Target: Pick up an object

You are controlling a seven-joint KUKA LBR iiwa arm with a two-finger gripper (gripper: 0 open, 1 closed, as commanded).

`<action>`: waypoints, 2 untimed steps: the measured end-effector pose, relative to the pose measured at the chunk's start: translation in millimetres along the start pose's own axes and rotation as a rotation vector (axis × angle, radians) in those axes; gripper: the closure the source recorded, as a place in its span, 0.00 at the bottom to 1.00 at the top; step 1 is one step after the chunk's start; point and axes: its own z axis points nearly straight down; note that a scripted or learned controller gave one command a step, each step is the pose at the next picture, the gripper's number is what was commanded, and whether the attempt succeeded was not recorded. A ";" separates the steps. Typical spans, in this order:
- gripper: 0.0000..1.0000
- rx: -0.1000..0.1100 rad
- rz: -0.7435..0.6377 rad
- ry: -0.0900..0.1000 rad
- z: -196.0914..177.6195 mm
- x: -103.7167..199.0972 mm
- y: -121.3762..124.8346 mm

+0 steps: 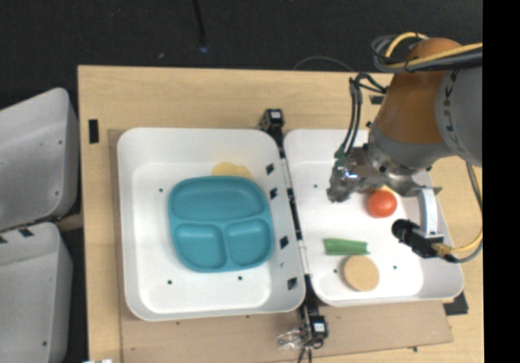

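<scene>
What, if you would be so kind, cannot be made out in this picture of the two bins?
- Gripper, camera view: the wrist above covers its fingers, so whether they are open or shut is unclear.
- Yellow object in the left bin: the teal divided tray hides most of it, so its kind is unclear.
- Red round object in the right bin: too small and blurred to identify; the arm overlaps its upper edge.

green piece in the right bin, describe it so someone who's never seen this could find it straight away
Of the two white bins, take the right bin, where the arm reaches in. Near its front lie three small things: a red ball, a tan disc and, between them toward the divider, the green piece. It is the only flat, elongated strip, and the only green thing.
</scene>
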 end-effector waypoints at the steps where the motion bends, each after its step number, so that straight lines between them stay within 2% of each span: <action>1: 1.00 -0.001 -0.001 0.000 5.4 53.3 -1.0; 2: 1.00 0.001 -0.002 0.002 7.1 112.0 -7.3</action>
